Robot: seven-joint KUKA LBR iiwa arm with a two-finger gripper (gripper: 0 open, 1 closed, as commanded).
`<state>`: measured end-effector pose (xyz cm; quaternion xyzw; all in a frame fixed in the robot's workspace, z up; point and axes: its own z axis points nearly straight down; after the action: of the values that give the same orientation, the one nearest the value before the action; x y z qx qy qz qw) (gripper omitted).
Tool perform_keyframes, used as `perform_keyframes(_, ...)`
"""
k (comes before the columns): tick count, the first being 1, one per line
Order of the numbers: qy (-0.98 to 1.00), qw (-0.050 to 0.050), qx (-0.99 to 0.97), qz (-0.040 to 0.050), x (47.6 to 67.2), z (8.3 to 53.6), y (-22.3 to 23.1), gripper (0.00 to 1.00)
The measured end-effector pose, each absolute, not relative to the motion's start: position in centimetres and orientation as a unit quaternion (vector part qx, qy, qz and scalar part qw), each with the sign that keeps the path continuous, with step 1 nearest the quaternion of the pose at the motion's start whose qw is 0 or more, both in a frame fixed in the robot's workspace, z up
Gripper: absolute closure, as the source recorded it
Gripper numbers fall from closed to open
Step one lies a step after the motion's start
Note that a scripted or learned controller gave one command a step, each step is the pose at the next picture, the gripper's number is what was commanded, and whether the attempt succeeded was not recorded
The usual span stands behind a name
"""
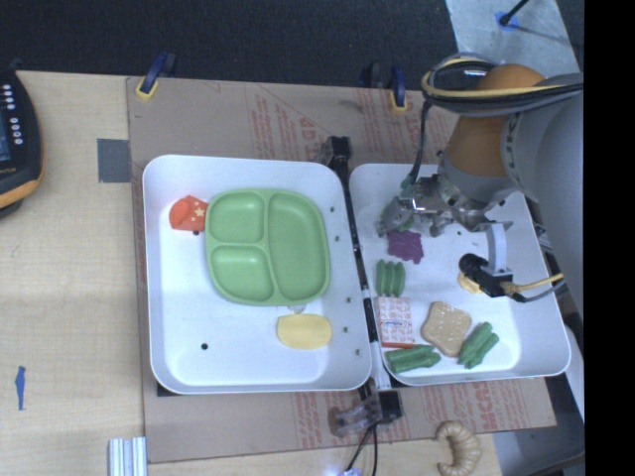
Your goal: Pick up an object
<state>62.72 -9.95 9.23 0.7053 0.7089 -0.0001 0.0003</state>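
We see the claw (415, 218) just above the small purple soft piece (405, 246); we cannot tell its spread.

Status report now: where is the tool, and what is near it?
Tool low in right white bin, over small purple object. Grasp unconfirmed. Green pods close below.

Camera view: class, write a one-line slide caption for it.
KUKA arm's gripper hovers over a purple toy in the right bin; green divided plate fills the left bin.
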Motion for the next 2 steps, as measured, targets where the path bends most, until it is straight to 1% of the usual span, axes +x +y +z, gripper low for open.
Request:
perform_keyframes(1,0.708,-0.003,0.706,-0.0029,58.8,9.1,-9.6,0.0)
perform_keyframes(2,0.709,0.001,0.705,0.0006,64.2,9.3,-9.3,0.0)
